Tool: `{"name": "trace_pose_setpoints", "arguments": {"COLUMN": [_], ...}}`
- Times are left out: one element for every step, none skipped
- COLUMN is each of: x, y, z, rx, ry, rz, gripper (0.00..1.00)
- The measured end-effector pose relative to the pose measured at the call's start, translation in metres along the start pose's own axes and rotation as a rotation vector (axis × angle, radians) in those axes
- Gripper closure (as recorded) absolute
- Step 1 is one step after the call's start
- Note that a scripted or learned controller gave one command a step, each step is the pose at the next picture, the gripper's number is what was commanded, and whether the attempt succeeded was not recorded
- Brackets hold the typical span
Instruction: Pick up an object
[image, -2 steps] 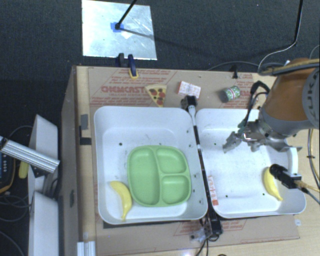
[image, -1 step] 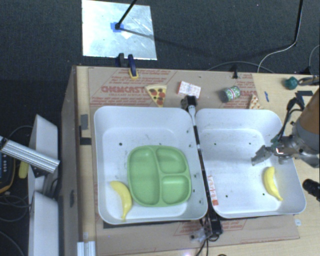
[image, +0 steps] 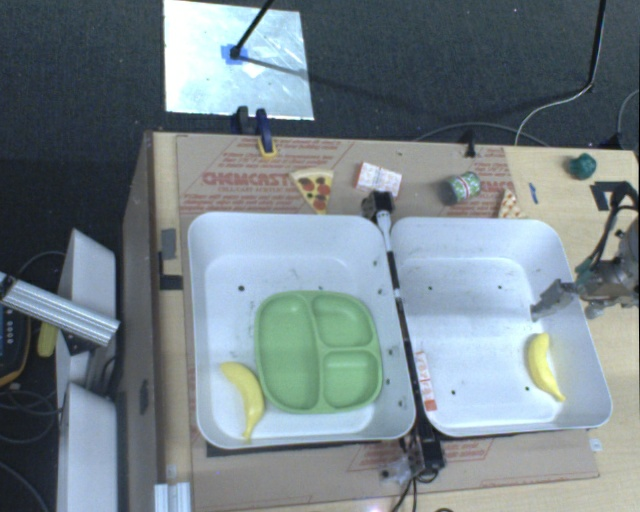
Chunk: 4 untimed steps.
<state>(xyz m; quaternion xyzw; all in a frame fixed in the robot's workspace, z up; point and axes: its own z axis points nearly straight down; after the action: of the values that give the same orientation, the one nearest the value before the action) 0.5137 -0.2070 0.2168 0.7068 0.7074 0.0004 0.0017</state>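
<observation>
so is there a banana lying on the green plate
No, the banana in the left bin lies beside the green divided plate, at its lower left edge.

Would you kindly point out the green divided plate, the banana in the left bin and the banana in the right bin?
green divided plate (image: 320, 351): camera view, on the ridge where its compartments meet.
banana in the left bin (image: 246, 397): camera view, on the middle of its curve.
banana in the right bin (image: 542, 365): camera view, on its mid-body.
</observation>
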Motion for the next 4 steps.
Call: {"name": "trace_pose_setpoints", "arguments": {"x": [0.001, 0.001, 0.001, 0.0], "y": [0.01, 0.001, 0.007, 0.003], "z": [-0.016, -0.03, -0.04, -0.024], "rx": [0.0, 0.0, 0.0, 0.001], "ry": [0.001, 0.001, 0.001, 0.001], "rz": [-0.003, -0.001, -0.004, -0.001], "gripper": [0.0, 0.0, 0.0, 0.0]}}
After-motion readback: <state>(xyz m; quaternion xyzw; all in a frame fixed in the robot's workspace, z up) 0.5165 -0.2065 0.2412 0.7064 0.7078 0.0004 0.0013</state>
